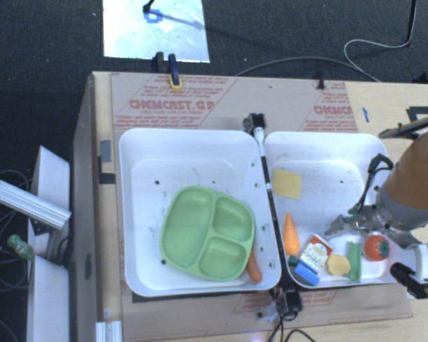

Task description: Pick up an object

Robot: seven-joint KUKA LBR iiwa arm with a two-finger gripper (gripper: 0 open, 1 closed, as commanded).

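Note:
The right bin (pixel 321 155) holds a yellow cheese slice (pixel 287 184), an orange carrot (pixel 291 235), a red and white carton (pixel 316 251), a blue block (pixel 307 276), a yellow round piece (pixel 337 264), a green stick (pixel 354 260) and a red tomato (pixel 376 247). My gripper (pixel 371 228) hangs low over that bin's near right corner, just above the tomato and the green stick. The grey wrist and orange band cover it from above, and I see nothing held in it.
In the left bin (pixel 150 155) lies a green divided plate (pixel 208 232), with a small orange sausage (pixel 253 268) by its near right edge. A black rail (pixel 265 184) runs between the bins. Cables cross the bench at the back right.

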